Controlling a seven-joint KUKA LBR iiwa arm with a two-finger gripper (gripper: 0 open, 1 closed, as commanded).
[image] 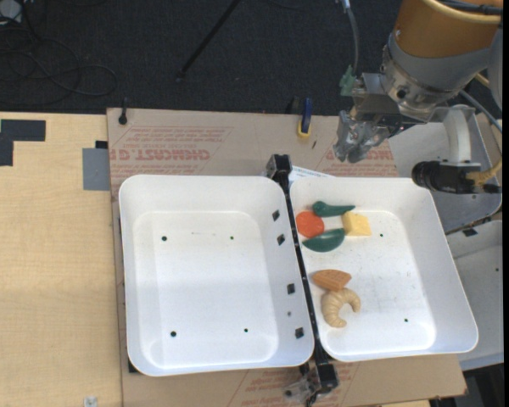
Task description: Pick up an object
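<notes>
A robotics lab: loose cables (34,49), taped cardboard (204,147) under bins (204,354)

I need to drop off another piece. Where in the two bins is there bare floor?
The left bin has bare floor wall to wall. In the right bin, room lies right of the yellow block and croissant. It is crowded by the divider around the orange-red piece.

Cardboard sheet (195,147): flat under both bins, printed lettering upside down.
Blue-yellow clamp (304,119): at sheet's far edge.
Black cables (34,49): on dark floor, far left.
Wooden benchtop (42,261): left side.
</notes>
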